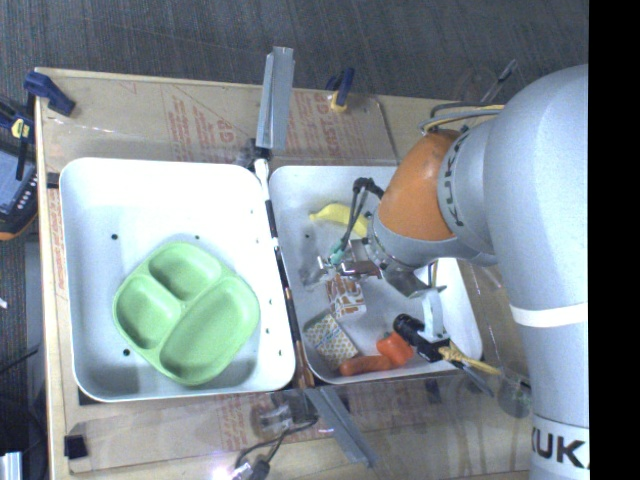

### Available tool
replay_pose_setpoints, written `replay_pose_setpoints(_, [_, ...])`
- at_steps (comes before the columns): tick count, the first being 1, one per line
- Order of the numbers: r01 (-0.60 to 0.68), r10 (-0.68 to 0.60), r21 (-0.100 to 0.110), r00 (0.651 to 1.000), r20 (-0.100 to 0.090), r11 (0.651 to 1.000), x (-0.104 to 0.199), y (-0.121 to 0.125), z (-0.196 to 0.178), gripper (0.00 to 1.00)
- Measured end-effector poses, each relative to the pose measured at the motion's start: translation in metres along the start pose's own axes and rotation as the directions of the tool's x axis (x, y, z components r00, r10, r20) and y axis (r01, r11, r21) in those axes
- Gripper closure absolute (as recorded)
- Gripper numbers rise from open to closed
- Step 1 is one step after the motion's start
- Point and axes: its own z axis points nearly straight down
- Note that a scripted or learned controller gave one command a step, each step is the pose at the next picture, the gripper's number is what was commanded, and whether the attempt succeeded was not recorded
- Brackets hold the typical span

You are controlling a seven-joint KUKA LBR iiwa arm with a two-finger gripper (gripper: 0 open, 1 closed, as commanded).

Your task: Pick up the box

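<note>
The arm's grey bulk and orange band [425,193] hide much of the right bin [290,193], and the gripper [340,263] is too small and cluttered to tell whether it is open or closed. A patterned box [346,295] lies just below the fingers, apart or touching unclear. A second patterned packet [330,336] and orange tool [372,361] crowd the near rim. The left bin [85,183] carries a green divided plate [187,311] on the wooden bench [150,108].

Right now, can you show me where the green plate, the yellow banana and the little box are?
green plate [187,313]: camera view, on its middle ridge.
yellow banana [330,214]: camera view, on its curved middle.
box [346,294]: camera view, on its printed top face.
</note>
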Motion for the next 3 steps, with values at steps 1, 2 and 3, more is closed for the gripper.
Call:
replay_pose_setpoints(1, [-0.053, 0.053, -0.001, 0.999, 0.000, 0.999, -0.019, 0.085, 0.000, 0.00])
replay_pose_setpoints(2, [0.027, -0.027, 0.001, 1.000, -0.001, 1.000, -0.059, 0.051, 0.000, 0.00])
replay_pose_setpoints(3, [0.026, -0.026, -0.003, 1.000, 0.000, 1.000, -0.072, 0.062, -0.060, 0.00])
